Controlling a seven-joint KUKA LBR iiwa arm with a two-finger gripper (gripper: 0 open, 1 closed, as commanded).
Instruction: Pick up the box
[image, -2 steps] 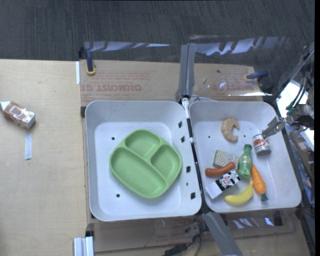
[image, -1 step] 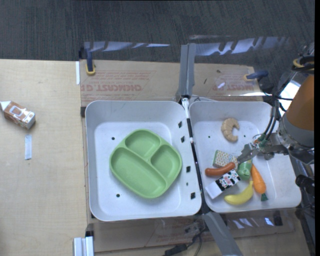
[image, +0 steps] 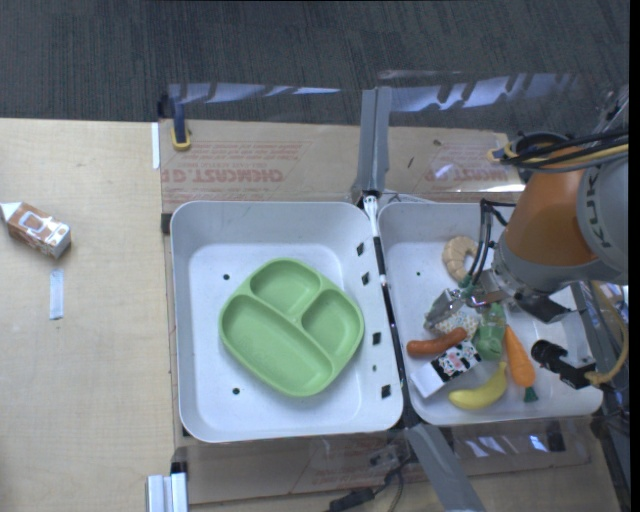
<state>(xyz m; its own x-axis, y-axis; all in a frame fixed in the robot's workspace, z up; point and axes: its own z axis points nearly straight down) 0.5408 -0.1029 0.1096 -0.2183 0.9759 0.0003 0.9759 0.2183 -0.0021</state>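
Gripper (image: 462, 303) hangs low in the right bin (image: 420, 250) amid piled items; how its grip stands cannot be told. Just below lie a sausage (image: 436, 346), the black-and-white box (image: 455, 362), a banana (image: 478, 391) and a carrot (image: 517, 358). A green plate (image: 291, 327) fills the left bin (image: 200, 300).

Bench (image: 90, 400) with two white bins
The left bin (image: 190, 330) and right bin (image: 400, 250) sit side by side; a small carton (image: 38, 230) lies far left.
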